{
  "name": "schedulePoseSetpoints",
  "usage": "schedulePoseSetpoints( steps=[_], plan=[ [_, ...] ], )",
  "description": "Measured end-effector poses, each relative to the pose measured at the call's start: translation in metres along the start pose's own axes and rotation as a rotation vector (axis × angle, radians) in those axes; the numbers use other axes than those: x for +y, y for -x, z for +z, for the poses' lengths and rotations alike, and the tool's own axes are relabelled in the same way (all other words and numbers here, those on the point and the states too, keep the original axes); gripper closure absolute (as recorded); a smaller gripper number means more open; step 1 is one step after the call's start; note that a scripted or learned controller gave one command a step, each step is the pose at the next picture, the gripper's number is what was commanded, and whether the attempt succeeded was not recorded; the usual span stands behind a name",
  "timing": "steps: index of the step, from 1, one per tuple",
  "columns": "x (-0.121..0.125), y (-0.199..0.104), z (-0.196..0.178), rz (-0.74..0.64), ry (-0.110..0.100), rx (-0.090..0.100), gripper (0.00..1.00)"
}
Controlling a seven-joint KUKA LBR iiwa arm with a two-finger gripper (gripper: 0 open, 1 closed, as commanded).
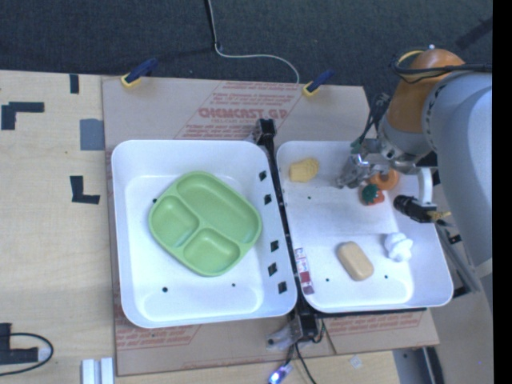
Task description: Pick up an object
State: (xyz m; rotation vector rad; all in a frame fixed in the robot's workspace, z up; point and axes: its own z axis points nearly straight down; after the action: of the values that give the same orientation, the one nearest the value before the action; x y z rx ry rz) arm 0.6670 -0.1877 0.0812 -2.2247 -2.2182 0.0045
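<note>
Far left: pale wood-look floor or bench surface [48,278] with black tape marks [80,190] and a grey square patch [92,133]. A black cable [24,350] curls at the lower left corner. Along the top runs dark grey carpet [120,14], crossed by a thin cable [232,46] that turns from black to white as it drops toward the bench.

A brown cardboard sheet [232,110] with red printing lies under both bins, held at its top corners by two blue-and-yellow clamps [138,72].

Left bin [128,294]: white, shallow, holding one green divided plate [205,222], three compartments, lying flat and turned at an angle, near the bin's middle.

Between the bins, a black strip of clips [276,214] runs down the shared edge.

Right bin [424,294]: a small yellow object [303,170] sits near the upper left corner. A tan oval piece [354,260] lies toward the lower middle. Just right of it, apart, a small white crumpled object [398,246].

Upper right of that bin: the gripper [358,174] hangs low over the floor of the bin, just beside an orange-and-green object [374,189]. Nothing is visibly caught between the fingers; whether they are spread or pressed together cannot be told.

Far right: grey arm [468,158] with its orange band [416,94].
</note>
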Motion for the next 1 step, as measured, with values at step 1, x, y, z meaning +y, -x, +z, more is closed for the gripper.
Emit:
schedulePoseSetpoints(
  steps=[1],
  plan=[
    [0.0011,0.0379,-0.0034,-0.002,0.002,0.0,1.0]
  ],
)
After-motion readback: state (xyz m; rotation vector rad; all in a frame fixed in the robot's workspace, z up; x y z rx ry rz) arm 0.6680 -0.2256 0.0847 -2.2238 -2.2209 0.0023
